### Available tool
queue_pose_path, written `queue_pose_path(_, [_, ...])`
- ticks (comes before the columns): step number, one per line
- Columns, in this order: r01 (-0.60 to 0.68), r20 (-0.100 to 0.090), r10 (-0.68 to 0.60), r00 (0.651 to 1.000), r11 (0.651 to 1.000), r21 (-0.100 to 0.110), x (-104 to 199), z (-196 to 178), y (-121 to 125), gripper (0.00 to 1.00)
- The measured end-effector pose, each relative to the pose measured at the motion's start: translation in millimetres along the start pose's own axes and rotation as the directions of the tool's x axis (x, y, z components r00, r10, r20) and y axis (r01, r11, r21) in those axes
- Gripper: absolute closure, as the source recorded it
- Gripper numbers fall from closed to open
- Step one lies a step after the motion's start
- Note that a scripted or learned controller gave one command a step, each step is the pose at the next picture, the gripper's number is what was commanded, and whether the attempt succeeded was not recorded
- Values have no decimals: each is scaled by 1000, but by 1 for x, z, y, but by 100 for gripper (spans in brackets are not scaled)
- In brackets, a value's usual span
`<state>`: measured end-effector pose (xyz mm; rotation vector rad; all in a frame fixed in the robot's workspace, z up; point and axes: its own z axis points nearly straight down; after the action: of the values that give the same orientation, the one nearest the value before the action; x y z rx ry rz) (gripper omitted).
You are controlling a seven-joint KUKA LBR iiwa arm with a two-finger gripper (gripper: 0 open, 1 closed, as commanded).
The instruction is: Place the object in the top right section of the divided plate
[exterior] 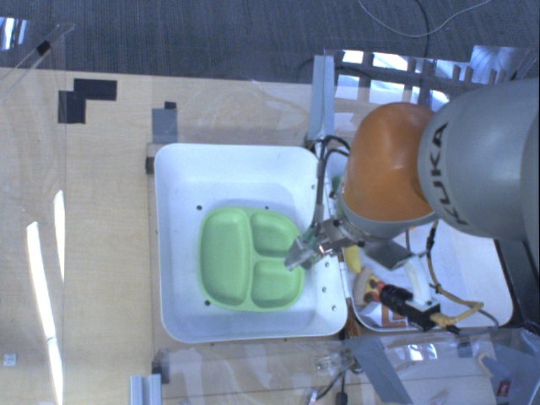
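Divided plate (pixel 240 258) lies in the left bin (pixel 181 192), hand (pixel 302 256) over its right edge.

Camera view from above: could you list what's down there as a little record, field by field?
plate: green divided plate with three sections, lying in the left white bin
arm: grey with orange band, reaching over from the right
claw: at the plate's right edge, between its two small sections
right bin: mostly hidden by the arm, a few small items showing
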<state>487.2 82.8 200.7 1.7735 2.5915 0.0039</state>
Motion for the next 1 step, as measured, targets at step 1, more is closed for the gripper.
queue_pose_path(1, [0,0,0,1000,1000,-1,0,0,0,0])
